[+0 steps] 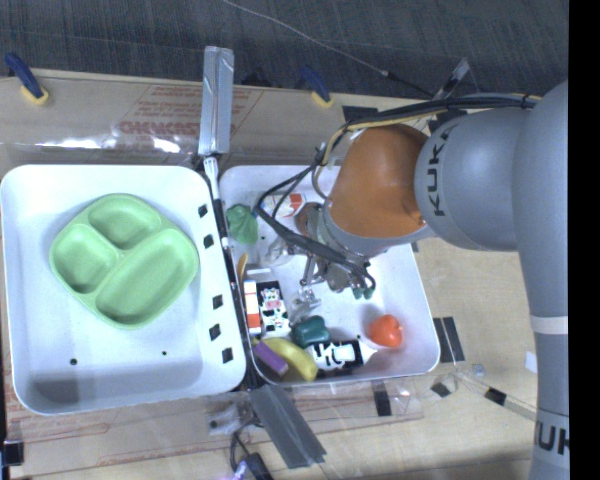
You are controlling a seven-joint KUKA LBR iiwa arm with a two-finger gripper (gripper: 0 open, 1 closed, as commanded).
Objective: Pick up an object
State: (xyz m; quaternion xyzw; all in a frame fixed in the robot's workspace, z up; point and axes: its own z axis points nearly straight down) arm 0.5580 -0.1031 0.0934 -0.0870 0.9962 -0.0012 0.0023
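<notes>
Presumably the small orange toy (384, 330), lying at the right bin's (420, 298) lower right, is light, rigid and smooth; grasp it across its middle. Gripper (332, 280) hangs over the bin's centre, above the clutter; its finger opening cannot be determined, and no object is visibly held.

Pale green divided plate (125, 258) in the white left bin (30, 368); in the right bin (420, 318), nearest that plate, a green cloth (242, 224), then a yellow banana (298, 360) with purple beside it, and farthest an orange ball (385, 331)
</notes>
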